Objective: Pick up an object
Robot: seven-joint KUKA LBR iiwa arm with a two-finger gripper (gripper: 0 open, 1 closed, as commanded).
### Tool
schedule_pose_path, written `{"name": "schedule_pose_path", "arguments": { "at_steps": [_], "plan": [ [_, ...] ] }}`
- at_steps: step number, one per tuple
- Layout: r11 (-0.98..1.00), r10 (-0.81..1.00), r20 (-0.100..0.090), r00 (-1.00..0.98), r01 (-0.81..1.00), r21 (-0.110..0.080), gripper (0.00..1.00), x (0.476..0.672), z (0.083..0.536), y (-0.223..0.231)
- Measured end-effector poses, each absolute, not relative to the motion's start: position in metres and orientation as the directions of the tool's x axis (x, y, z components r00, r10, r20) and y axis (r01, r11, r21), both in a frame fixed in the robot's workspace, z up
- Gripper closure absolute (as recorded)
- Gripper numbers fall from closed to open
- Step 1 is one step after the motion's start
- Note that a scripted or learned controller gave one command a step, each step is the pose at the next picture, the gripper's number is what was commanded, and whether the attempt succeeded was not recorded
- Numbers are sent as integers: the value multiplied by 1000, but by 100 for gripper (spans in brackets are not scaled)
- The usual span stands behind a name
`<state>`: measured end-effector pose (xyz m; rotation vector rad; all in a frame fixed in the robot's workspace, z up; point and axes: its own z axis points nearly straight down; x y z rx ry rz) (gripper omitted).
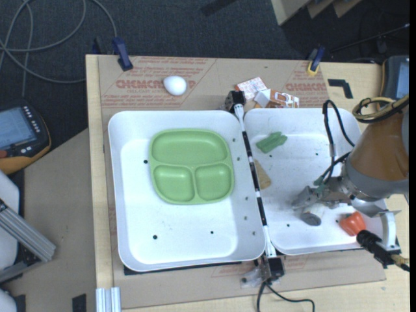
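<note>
Gripper [311, 199] low in the right bin [286, 236], pointing left. Can't tell if open or shut. Grey lump [312, 219] right below the tip, just beside it, maybe touching. Orange thing [353, 223] near, to the right, under the arm. Green piece [271, 142] well apart, up and to the left. Grey lump looks closest to grab. Green tray [192, 165] in the left bin [130, 194].

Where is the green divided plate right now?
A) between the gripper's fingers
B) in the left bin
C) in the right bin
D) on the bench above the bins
B: the green divided plate lies flat inside the left bin, well apart from the gripper, which is over the right bin.
</note>
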<state>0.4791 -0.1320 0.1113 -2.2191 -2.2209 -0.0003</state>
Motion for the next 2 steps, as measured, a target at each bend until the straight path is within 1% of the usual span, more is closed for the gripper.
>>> {"name": "schedule_pose_path", "arguments": {
  "at_steps": [1, 2],
  "plan": [
    [0, 1000, 0, 0, 1000, 0, 100, 479, 121, -132],
    [2, 1000, 1, -2, 1000, 1, 100, 535, 200, -62]
  ]
}}
